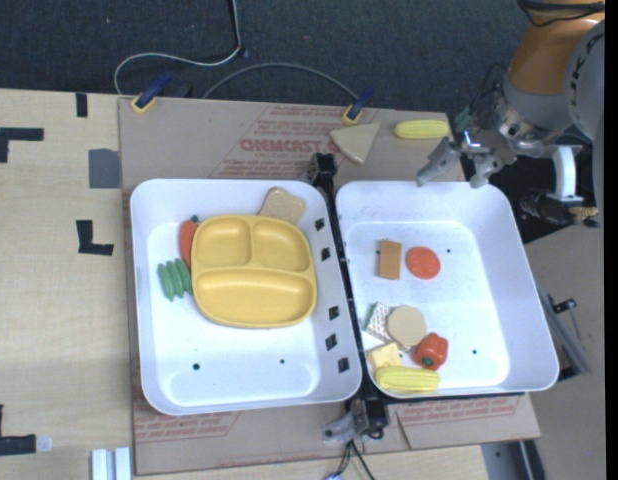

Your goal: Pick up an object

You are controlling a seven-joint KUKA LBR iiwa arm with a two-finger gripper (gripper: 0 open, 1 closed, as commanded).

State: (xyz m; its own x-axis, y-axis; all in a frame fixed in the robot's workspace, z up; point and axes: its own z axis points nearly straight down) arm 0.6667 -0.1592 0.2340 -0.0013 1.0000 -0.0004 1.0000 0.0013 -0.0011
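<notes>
While the arm hangs back at the far right, let's sweep across from the left: the left bin (154,363) carries a yellow divided plate (254,271), with green beans (173,279) and an orange carrot (188,239) tucked against its left rim and a slice of bread (282,205) peeking out at its top right edge. Over the divider now, into the right bin (489,298) — a brown cracker (389,259) stands just beside a red-orange tomato slice (423,262) near the middle, and down in the near left corner there's a crowd: a round tan cookie (406,324), a red pepper (431,349) touching it, a checkered wafer (377,319), a cheese cube (384,355) and a yellow corn cob (407,379) along the bottom wall. Beyond the bins, on the cardboard, lie a tan wedge (355,143) and a second corn cob (421,128). And there's the gripper (459,164) — hovering over the right bin's far rim, wrist tilted down and leftward, orange band up in the top corner, fingers spread apart with nothing between them, well apart from every item in the bin.
</notes>
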